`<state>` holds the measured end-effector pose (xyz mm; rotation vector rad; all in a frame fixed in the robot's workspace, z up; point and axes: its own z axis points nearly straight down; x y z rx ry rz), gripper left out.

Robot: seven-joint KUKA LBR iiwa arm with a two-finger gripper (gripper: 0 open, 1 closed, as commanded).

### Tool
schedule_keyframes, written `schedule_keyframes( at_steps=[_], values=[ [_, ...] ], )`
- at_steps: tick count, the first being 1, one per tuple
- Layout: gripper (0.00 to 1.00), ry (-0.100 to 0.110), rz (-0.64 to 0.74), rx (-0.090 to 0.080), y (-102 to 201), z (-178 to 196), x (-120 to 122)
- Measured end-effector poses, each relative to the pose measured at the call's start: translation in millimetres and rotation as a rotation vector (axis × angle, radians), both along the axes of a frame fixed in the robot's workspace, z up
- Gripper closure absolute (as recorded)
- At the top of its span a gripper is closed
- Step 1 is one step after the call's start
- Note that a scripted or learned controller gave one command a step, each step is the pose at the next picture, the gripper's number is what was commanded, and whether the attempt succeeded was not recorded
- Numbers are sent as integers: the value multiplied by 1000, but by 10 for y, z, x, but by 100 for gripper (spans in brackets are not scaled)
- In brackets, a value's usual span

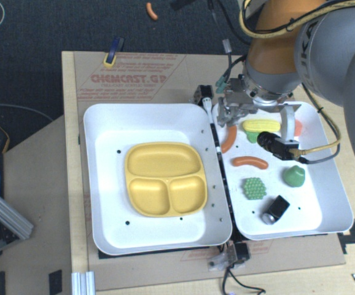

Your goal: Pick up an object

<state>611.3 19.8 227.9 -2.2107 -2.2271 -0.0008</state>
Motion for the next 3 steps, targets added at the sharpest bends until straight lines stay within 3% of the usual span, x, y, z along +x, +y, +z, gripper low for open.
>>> schedule_keyframes(
  at_steps=[1,2,3],
  values=[
    [100,1,-9,-3,-142,-125,42],
    [100,-5,-5,-2,7,41,59],
    [100,0,-9,-3,-184,-11,9]
  ],
)
